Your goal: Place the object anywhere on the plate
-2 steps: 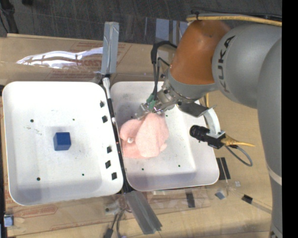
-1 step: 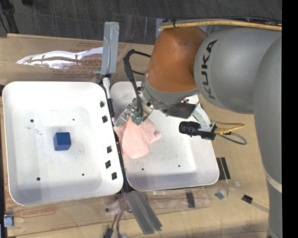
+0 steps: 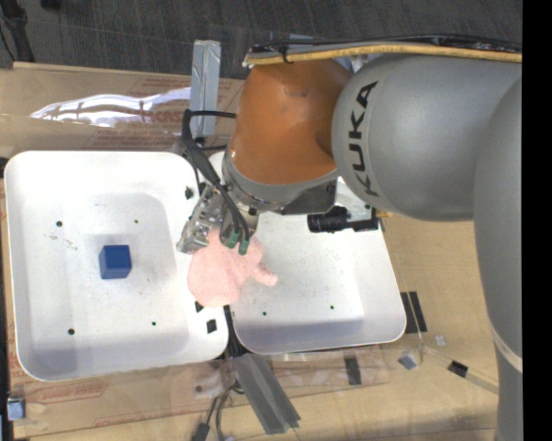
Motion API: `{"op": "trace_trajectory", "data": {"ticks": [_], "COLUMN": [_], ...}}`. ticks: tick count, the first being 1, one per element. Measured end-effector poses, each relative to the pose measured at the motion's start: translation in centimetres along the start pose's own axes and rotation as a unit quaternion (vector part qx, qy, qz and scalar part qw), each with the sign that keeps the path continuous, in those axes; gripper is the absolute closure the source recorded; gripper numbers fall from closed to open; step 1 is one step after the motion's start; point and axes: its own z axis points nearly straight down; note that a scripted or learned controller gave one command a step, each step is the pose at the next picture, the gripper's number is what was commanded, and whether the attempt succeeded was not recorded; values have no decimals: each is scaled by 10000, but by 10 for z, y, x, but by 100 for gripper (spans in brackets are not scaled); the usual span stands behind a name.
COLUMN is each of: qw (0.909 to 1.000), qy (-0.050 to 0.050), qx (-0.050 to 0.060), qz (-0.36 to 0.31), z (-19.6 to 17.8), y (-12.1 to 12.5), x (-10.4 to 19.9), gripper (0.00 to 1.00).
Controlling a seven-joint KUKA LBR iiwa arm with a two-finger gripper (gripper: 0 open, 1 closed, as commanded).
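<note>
The grey arm with its orange band reaches in over the right-hand shallow white bin (image 3: 349, 324), and its two-finger gripper (image 3: 205, 231) hangs above that bin's left rim, close to the seam between the two bins. Directly beneath and slightly right of the gripper lies a flat, pale pink round plate (image 3: 222, 274) – it overlaps the inner edge of the right bin. The small blue cube (image 3: 116, 261) sits well apart from both, out on the floor of the left-hand white bin (image 3: 37, 338), clearly to the left of the gripper and a little lower in the view. Whether the fingers are apart or together I cannot tell – the wrist and cabling hide them. So the coming move likely calls for travel leftward, away from the plate, to reach the cube.
</note>
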Motion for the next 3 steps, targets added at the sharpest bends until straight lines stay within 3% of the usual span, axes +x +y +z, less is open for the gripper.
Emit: {"op": "trace_trajectory", "data": {"ticks": [1,2,3], "qw": [9813,9808,9808], "qy": [-18,-9,-10], "qx": [-8,-3,-3], "qz": [-1927,-1951,-1949], "z": [-6,1,0], "y": [40,78,78], "x": [27,62,61], "gripper": [100,100,0]}}
